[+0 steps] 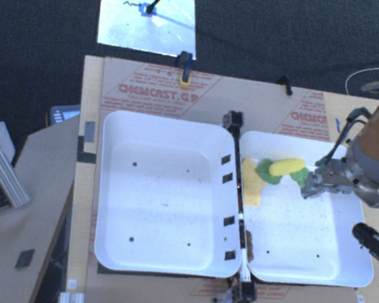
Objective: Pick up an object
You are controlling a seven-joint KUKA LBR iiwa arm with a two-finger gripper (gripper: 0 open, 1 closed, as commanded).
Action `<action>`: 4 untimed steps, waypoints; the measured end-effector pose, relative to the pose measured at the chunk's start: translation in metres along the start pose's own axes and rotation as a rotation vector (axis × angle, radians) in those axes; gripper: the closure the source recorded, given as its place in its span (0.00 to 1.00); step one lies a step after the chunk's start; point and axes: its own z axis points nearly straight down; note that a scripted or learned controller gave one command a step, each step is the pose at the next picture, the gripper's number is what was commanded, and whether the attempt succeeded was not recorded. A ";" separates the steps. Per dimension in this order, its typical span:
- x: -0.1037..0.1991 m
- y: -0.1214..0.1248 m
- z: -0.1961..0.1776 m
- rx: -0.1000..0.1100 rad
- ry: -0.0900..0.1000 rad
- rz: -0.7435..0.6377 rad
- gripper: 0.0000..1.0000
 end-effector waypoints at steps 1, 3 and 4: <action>0.090 0.055 0.026 0.006 0.001 -0.002 1.00; 0.162 -0.019 -0.062 0.023 -0.001 0.004 1.00; 0.159 -0.016 -0.070 0.009 -0.002 0.008 0.00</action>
